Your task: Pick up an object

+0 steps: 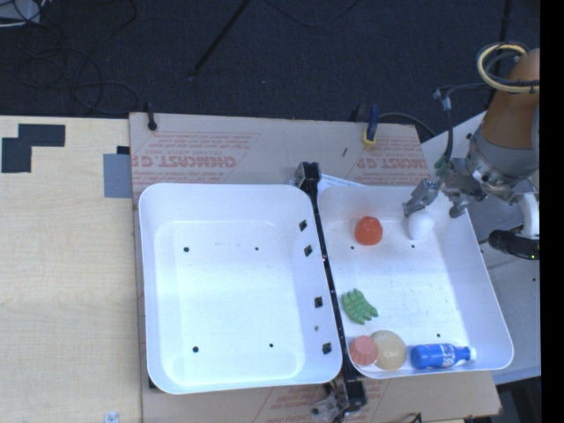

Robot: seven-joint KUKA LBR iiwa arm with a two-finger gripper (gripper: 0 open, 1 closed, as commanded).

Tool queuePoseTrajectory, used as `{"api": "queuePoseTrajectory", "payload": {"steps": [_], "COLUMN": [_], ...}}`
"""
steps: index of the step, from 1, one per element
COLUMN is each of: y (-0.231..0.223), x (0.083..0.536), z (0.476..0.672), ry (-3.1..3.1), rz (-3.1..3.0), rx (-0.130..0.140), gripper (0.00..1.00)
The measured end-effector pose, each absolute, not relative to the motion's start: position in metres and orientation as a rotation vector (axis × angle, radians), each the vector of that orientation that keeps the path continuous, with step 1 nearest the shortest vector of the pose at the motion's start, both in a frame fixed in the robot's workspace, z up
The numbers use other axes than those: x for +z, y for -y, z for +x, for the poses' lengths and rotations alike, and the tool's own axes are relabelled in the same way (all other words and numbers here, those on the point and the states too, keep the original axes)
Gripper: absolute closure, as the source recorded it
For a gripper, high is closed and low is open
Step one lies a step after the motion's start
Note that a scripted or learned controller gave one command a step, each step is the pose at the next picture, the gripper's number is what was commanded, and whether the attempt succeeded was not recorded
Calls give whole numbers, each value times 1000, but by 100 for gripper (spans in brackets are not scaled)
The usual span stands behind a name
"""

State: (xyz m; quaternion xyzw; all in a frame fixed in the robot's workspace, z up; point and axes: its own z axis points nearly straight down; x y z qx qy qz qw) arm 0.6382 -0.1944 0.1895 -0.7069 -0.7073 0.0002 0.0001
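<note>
My gripper (439, 203) hangs over the far right corner of the right bin (490, 300), and its two grey fingers stand apart, open. A small white rounded object (420, 226) lies just below the left finger (419, 199), not between the two. To its left sits a red-orange ball (368, 230). A green leafy toy (359, 306) lies mid-bin near the divider. Along the near edge lie a pink round piece (362, 350), a pale yellow ball (389, 349) and a blue bottle (441, 356) on its side.
The left bin (159, 236) lies beside the right one, with black clips (308, 227) along their shared wall. Both rest on a cardboard sheet (220, 152). The arm's orange band (511, 117) and cables rise at the right.
</note>
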Motion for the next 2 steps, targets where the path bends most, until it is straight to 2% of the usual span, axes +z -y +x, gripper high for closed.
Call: {"api": "queuePoseTrajectory", "payload": {"steps": [1, 2], "y": [213, 209], "x": [82, 87], "z": [622, 546], "ry": [2216, 2213], "rz": [-2218, -2217], "rx": [8, 7], "gripper": [0, 0]}}
